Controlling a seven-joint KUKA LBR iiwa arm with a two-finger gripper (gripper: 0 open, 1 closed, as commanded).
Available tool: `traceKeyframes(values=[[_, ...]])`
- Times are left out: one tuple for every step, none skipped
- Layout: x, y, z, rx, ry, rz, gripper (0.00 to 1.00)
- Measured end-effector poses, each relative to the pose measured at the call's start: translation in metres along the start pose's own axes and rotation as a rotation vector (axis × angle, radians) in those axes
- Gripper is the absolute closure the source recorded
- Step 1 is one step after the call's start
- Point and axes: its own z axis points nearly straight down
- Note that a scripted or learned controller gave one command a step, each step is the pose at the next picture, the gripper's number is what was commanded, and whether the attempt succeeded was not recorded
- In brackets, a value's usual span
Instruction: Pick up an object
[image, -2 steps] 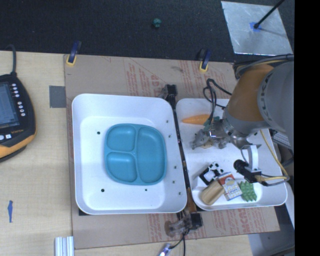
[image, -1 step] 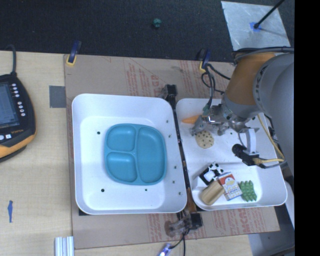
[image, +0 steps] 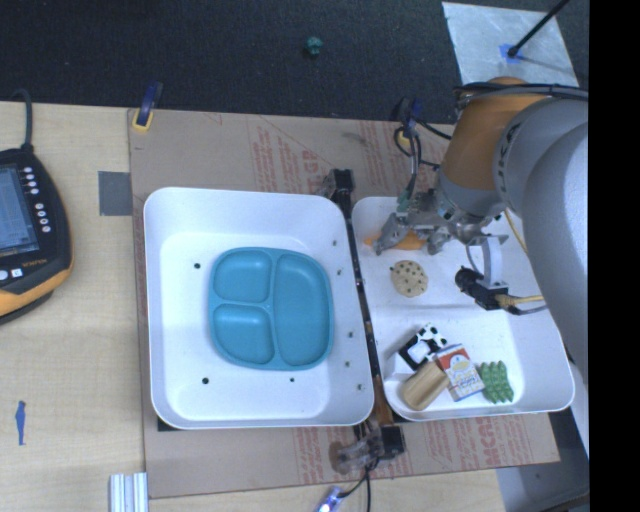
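Reach step: arm low over the right bin's far end

Camera view: hand (image: 420, 232) sits at the right bin (image: 545, 395) far-left corner, touching an orange piece (image: 385, 238); can't tell its grip state. Cookie (image: 408, 277) lies just beside. Next: confirm a grasp, then lift straight

Setting: you are looking at a robotics lab test cell, not a home or shop. Evidence: a pale wood table (image: 70, 400) overlaid with printed cardboard (image: 250, 150), two white bins (image: 160, 300) clamped side by side, a teach pendant (image: 25, 235) with screen and orange trim at the left edge, and a grey industrial arm (image: 530, 180) with loose cabling. Dark carpet (image: 250, 50) lies beyond the table.
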Motion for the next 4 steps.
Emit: traceKeyframes(values=[[-0.006,0.0,0.0,-0.001,-0.001,0.0,0.0],[-0.016,-0.055,0.001,0.002,-0.001,-0.001,0.0],[-0.033,0.0,0.0,0.003,0.0,-0.002,0.0],[-0.006,0.0,0.0,0.003,0.0,-0.002,0.0]])
